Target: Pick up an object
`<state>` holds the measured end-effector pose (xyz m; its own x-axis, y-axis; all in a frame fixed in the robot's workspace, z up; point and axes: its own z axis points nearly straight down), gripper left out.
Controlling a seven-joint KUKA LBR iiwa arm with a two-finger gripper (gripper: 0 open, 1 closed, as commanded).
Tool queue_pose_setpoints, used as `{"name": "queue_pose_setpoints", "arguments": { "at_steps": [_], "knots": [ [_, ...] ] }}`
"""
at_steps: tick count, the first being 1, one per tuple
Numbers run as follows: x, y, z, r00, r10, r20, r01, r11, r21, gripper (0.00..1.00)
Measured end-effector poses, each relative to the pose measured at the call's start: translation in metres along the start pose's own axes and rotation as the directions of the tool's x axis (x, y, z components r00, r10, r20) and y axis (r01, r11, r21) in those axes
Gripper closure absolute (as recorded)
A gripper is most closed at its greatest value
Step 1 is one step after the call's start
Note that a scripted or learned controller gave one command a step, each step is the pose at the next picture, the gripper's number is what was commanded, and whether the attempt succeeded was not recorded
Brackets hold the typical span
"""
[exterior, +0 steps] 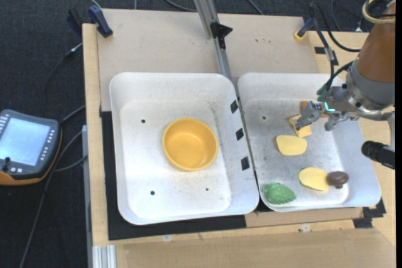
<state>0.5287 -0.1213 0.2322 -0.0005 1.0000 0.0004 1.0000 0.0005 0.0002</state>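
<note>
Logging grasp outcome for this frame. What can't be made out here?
- Gripper, camera view: too small and blurred to tell its state or whether it grips the small yellow piece below it.
- Arm: upper part cut off by the right edge.
- Brown object: too small to identify.

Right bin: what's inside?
Right bin holds two yellow pieces, a brown piece, a green lump. The gripper covers part of a small yellow block.

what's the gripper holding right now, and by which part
It cannot be told. The gripper sits low in the right bin right at a small yellow piece, but the view does not show the piece between its fingers.
</note>
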Motion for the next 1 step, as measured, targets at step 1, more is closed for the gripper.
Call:
{"name": "queue_pose_setpoints", "arguments": {
  "at_steps": [1],
  "knots": [
    [0.0, 0.0, 0.0001, 1.0, 0.0, 0.0, 0.0, 1.0, 0.0, 0.0]
  ]
}}
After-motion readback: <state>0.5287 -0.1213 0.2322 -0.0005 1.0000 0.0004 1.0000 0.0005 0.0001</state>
